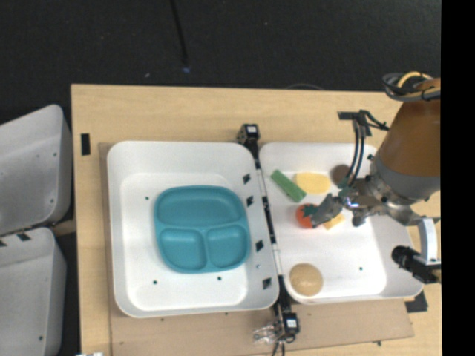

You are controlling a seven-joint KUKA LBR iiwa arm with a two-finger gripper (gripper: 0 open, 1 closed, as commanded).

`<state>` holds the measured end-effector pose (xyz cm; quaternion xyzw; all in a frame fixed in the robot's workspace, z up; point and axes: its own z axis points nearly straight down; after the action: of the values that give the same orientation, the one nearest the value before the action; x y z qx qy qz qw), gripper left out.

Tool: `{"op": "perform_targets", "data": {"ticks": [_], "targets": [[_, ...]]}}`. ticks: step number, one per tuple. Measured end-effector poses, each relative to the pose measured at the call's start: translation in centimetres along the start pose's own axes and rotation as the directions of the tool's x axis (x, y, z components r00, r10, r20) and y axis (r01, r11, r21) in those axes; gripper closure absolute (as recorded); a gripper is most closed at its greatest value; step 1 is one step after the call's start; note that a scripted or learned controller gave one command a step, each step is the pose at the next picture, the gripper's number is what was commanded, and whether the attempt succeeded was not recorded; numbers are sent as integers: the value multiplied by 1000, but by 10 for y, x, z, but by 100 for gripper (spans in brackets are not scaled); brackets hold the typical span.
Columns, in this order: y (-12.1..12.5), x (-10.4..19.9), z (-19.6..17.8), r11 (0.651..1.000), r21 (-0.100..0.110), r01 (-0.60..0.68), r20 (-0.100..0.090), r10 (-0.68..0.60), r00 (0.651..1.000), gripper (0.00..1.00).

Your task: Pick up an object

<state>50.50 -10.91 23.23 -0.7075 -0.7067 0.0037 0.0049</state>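
Observation:
My gripper reaches in from the right, low over the right bin. Its dark fingertips sit right beside a small red object and over a yellow piece. A flat yellow item lies just behind them, and a green bar lies tilted to its left. A round tan object rests at the bin's front left corner. The view is too coarse to show the finger gap or any grasp.
The left bin holds a teal divided plate. A ridge with black clips separates the two bins. The arm's bulky orange and grey wrist hangs over the right bin's far right side.

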Motion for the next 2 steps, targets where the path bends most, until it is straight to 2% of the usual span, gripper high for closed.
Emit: {"op": "perform_targets", "data": {"ticks": [1, 2], "targets": [[2, 0, -6, 1000, -12, 3, 1, -3, 1000, 0], [-2, -8, 53, 1000, -8, -1, 2, 1, 1000, 0]]}}
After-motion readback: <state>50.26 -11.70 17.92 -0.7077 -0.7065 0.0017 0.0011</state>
